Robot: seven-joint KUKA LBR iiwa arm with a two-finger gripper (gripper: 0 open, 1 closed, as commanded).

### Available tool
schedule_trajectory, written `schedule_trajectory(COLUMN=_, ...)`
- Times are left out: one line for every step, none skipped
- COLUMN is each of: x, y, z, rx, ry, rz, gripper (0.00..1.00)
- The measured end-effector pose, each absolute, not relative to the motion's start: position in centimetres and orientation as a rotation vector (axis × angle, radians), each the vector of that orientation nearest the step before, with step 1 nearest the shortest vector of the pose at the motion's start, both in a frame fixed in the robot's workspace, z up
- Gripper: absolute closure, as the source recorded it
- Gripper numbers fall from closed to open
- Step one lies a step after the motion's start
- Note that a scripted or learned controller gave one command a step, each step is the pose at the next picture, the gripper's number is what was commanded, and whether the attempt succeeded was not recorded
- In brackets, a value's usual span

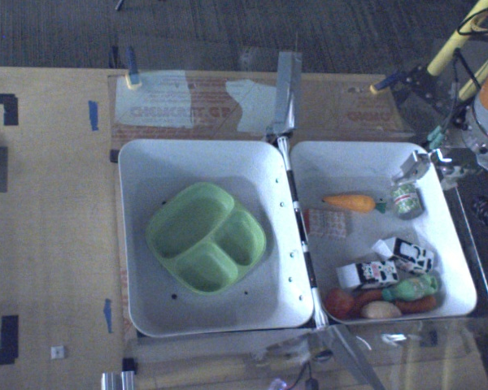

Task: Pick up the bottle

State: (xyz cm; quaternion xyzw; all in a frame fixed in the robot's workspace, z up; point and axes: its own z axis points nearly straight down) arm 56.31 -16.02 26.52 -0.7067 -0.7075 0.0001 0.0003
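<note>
A small round bottle-like container (407,201) with a pale top and a green label stands in the upper right of the right bin (342,165). My gripper (416,166) hangs just above and behind it, over the bin's far right corner, apart from it. A second greenish, bottle-shaped thing (416,286) lies on its side among the toys at the bin's near edge. Nothing is seen held in the gripper.
An orange carrot (350,204) lies left of the container, with a flat packet (328,223) below it. Two cow-patterned boxes (390,266) and red and tan toy foods (374,303) crowd the near side. The left bin (146,169) holds a green divided plate (206,236).
</note>
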Motion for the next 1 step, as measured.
schedule_trajectory(x=55.38, y=-20.81, z=19.67, rx=-2.169, ry=-2.271, rz=0.0, gripper=0.0)
